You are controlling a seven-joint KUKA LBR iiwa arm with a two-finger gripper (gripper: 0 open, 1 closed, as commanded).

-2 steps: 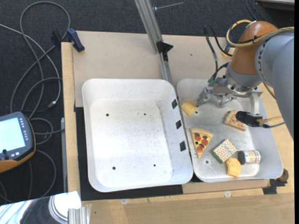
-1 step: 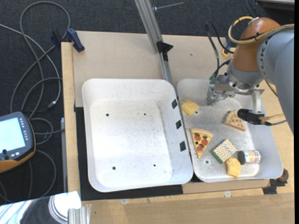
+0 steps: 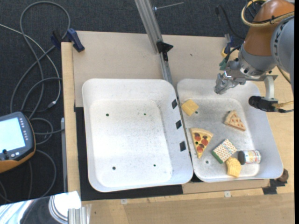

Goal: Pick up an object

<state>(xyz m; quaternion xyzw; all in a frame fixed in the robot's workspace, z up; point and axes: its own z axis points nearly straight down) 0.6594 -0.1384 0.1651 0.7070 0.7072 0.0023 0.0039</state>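
Gripper: the gripper (image 3: 223, 87) hangs over the far part of the right bin, its fingers pointing down; whether they are spread or pressed together cannot be told from this slanted view. Nothing shows between them.

Arm: the grey arm with its orange band (image 3: 261, 31) comes in from the right edge, above the bin's far right corner.

Nearest pieces: the yellow block (image 3: 189, 107) lies nearer the camera and to the left of the gripper, close to the wall shared by the 2 bins. The small pizza slice (image 3: 235, 121) lies nearer the camera and slightly right of the gripper. Both are apart from the fingers.

Farther pieces: the large pizza slice (image 3: 201, 141) with red toppings lies near the middle of the bin, well apart from the gripper. The patterned box (image 3: 224, 150) sits just beside it on the right, tilted. The little can (image 3: 250, 157) lies on its side just right of the box, and a yellow chunk (image 3: 233, 167) rests just in front, near the front wall.

Right bin: the right bin (image 3: 273, 143) holds all 6 pieces.

Left bin: the left bin (image 3: 126, 134) sits side by side with it, touching along the middle.

Surroundings: a metal rail (image 3: 148, 17) slants across the bench, a blue clamp (image 3: 74, 39) grips the far left corner, and a handheld screen (image 3: 14, 136) lies on the floor to the left.
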